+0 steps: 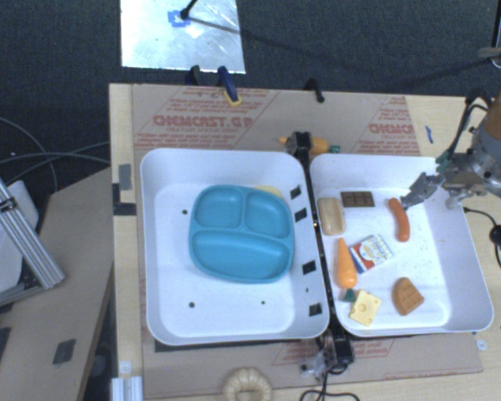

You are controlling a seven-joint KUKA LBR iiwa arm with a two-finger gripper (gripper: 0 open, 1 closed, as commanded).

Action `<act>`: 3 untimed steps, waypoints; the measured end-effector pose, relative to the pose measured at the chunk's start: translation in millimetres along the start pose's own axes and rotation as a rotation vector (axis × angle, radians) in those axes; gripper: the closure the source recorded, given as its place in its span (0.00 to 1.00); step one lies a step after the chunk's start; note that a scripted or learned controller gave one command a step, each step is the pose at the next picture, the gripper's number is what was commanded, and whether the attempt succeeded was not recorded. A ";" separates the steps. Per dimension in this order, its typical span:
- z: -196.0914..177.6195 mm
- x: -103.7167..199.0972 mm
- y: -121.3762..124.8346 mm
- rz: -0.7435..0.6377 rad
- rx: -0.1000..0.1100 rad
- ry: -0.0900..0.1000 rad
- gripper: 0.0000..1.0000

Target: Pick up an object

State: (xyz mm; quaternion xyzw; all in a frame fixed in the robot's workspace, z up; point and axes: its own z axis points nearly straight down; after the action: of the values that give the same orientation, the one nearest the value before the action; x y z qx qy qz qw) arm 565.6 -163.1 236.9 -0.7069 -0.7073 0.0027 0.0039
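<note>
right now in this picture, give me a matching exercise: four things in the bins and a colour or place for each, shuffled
Things:
1. divided plate
2. sausage
3. cheese wedge
4. chocolate bar

Descriptions:
A. yellow with holes, near the front edge of the right bin
B. dark brown, toward the back of the right bin
C. blue, alone in the left bin
D. reddish orange, just below the gripper

Pairs: 1-C, 2-D, 3-A, 4-B
</note>
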 end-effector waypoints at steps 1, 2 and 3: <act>-6.1 0.3 2.3 -0.003 -0.011 -0.002 0.00; 37.8 -5.9 6.7 0.000 -0.008 -0.002 0.00; 83.3 -7.4 14.9 0.000 -0.008 -0.002 0.00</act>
State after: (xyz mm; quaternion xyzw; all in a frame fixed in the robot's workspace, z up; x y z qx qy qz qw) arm 579.8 -170.4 153.5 -0.7068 -0.7074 0.0004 0.0005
